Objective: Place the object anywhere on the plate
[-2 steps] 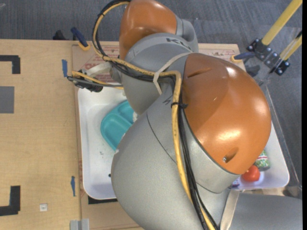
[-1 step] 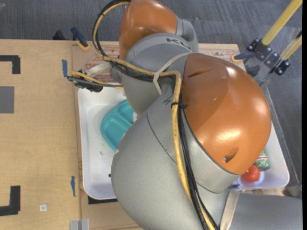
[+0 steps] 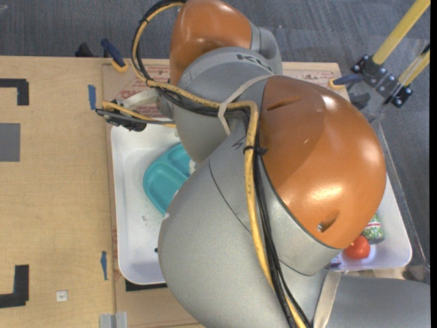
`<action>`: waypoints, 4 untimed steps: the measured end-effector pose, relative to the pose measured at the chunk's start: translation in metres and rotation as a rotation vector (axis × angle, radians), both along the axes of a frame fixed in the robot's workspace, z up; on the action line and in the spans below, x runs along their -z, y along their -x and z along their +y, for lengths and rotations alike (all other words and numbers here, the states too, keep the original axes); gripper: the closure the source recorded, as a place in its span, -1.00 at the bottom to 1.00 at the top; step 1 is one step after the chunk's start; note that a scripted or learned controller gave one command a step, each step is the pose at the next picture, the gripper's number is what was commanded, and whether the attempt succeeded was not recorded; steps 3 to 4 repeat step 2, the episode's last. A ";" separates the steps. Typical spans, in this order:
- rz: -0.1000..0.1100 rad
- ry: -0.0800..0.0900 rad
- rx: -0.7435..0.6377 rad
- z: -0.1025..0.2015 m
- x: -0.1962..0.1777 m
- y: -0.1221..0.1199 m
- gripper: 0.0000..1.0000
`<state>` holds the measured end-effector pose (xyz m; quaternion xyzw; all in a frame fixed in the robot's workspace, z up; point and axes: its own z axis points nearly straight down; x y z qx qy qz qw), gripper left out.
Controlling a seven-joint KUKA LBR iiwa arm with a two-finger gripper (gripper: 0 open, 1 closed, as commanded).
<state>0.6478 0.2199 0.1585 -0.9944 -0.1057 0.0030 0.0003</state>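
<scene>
Arm (image 3: 273, 203) takes up most of the view, grey links with orange caps, cables running along it. It hangs over both bins and hides their middle.

Worktop (image 3: 48, 183): bare wood to the left, with black corner marks.

Left bin (image 3: 126, 203): white, shallow. Teal plate (image 3: 162, 180) lies in it, sectioned, partly under the arm.

Right bin (image 3: 396, 248): a corner shows at lower right. Small red object (image 3: 357, 248) sits there, with a green speckled one (image 3: 373, 233) just beside it. Which of these is the task object, I cannot tell; neither is on the plate.

Blue clamps (image 3: 115, 53) hold the cardboard edge at upper left.

Gripper: hidden under the arm. Fingers' state cannot be told, nor whether anything is held.

Risks, as judgement: with the wrist hidden, a failed grasp would go unseen, and the arm could travel to the plate carrying nothing. A round object could roll off the plate's raised dividers if released high. The loose cables could snag a bin rim.

Writing: a "K" shows on the upper grey link; the rest is cut off. Red print on the cardboard by the bin is too small to read.
</scene>
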 end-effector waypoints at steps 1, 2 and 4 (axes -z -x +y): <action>0.000 0.000 0.000 0.000 0.000 0.000 -1.00; 0.000 0.000 0.000 0.000 0.000 0.000 -1.00; 0.000 0.000 0.000 0.000 0.000 0.000 -1.00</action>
